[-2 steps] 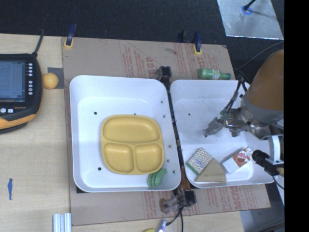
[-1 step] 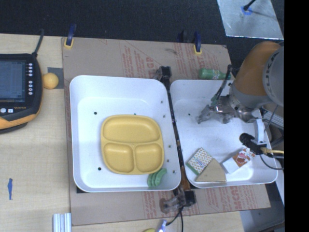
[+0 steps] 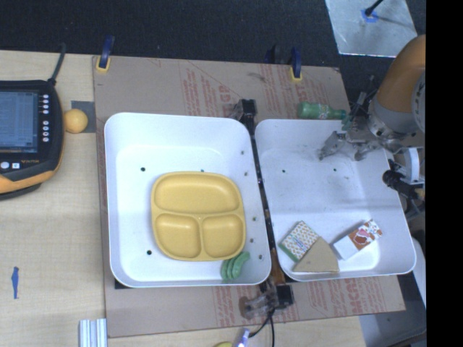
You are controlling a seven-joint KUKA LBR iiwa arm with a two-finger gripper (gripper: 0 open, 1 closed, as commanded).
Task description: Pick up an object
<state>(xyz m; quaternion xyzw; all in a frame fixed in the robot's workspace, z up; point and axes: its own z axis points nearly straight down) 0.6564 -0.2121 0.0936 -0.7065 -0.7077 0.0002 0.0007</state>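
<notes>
My gripper hangs over the far right corner of the right bin, its fingers spread open with nothing between them. At the front of that bin lie a green-and-white checkered packet, a tan wedge and a small white-and-red box, all well in front of the gripper. A yellow divided plate fills the middle of the left bin. A small green object rests at that plate's front right corner.
A green bottle lies on the cardboard just behind the right bin. A control pendant and a yellow ball sit left of the bins. Clamps hold the cardboard at its far edge.
</notes>
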